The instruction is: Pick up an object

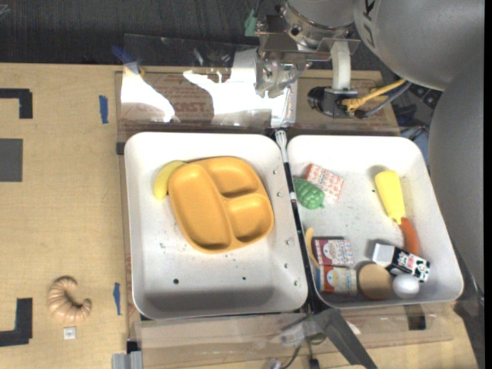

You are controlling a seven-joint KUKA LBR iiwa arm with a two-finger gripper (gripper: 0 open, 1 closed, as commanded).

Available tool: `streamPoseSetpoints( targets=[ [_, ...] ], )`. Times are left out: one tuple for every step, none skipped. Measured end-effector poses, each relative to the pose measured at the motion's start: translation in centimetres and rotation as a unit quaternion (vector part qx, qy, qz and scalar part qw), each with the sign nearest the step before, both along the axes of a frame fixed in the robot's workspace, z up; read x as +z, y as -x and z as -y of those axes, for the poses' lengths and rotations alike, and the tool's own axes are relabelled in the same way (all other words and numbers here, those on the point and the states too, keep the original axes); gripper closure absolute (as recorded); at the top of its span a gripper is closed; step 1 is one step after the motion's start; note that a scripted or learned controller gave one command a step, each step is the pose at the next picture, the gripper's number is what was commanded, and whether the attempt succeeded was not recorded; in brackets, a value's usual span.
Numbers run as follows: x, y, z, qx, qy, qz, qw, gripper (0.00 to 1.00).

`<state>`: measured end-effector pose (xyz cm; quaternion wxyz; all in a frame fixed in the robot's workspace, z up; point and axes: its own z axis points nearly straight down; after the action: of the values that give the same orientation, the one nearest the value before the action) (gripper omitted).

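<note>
My gripper [274,79] hangs high over the bench behind the far rims of the two bins, near the seam between them, with nothing seen in it. The left bin [146,267] holds an orange divided plate [219,202] lying on part of a yellow banana [162,180]. In the right bin [438,206] lie a green knobbly toy [310,195], a red-and-white patterned packet [325,181], a yellow block [390,193] and an orange carrot [410,236]. Along its front edge cluster a maroon box [332,250], a can [338,280], a brown ball [374,280] and a white ball [406,286].
A black-and-white carton [408,263] and a small grey block [382,250] sit by the balls. A croissant-shaped toy [69,299] lies on the bench, left of the bins. Crumpled clear plastic [200,91] covers the bench behind the left bin.
</note>
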<state>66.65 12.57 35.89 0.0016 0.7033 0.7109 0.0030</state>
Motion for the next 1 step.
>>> streamPoseSetpoints(
  targets=[
    [4.08, -0.02, -2.93, 0.125, 0.0016, 0.0, 0.9921, 1.0]
  ],
)
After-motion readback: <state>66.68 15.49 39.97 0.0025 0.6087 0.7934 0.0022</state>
